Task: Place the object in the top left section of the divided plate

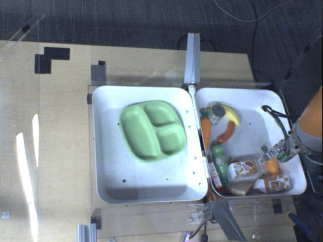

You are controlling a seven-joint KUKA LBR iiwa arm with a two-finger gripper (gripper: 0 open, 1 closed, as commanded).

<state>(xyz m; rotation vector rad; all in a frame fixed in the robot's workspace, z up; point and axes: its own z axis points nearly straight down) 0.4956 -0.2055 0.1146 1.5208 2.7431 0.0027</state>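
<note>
A light green divided plate lies tilted in the left bin, with one large section and two smaller ones, all bare. My gripper hangs low over the right side of the right bin, just above a small orange object. I cannot make out anything held in it. The orange-banded arm comes in from the right edge.
The right bin holds a banana, a carrot, a red pepper, a green bottle, a small carton and a plastic bottle. A metal post stands behind the divider between the bins.
</note>
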